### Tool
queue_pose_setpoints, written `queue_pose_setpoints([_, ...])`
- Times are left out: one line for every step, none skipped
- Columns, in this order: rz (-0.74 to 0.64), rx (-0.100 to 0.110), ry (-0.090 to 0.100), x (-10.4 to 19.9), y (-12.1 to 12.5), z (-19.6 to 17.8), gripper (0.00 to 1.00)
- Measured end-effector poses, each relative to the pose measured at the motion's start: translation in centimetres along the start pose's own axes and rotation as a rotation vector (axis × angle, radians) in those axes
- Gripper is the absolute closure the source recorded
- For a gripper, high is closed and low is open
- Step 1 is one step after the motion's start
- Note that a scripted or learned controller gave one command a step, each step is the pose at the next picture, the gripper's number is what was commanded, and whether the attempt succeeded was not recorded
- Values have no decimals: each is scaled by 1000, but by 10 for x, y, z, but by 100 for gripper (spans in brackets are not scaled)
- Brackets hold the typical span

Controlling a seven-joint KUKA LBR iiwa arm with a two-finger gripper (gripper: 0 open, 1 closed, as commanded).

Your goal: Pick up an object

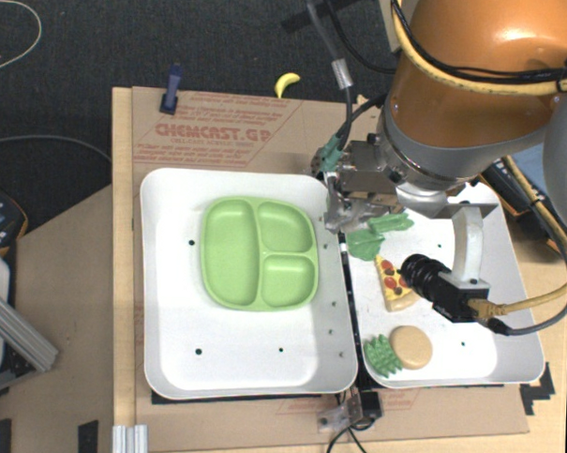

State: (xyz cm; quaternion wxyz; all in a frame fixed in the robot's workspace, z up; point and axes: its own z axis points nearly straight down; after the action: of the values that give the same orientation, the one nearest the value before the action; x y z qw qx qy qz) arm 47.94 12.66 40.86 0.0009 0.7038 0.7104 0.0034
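Camera view: end effector [345,212] low at the upper left corner of the right bin [512,358], just over a green leafy toy [375,236]; finger spread impossible to tell. Lower in the same bin: pizza slice toy [394,282], round tan cookie [412,346], second green leaf [381,357]. Left bin [166,328] with a green divided plate [260,254].

Big glossy orange band [488,61] wraps the arm [558,167], grey casing beside it. Below sits a grey metal wrist ring [427,166], then a boxy dark-grey claw [345,209] mount. Black cables [329,35] loop across the top; a black cylinder [436,284] with a tan hose [533,307] hangs off a white bracket [468,243].
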Motion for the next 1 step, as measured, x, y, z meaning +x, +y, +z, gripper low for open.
queue_pose_setpoints([2,6,-2,61,0,13,100])
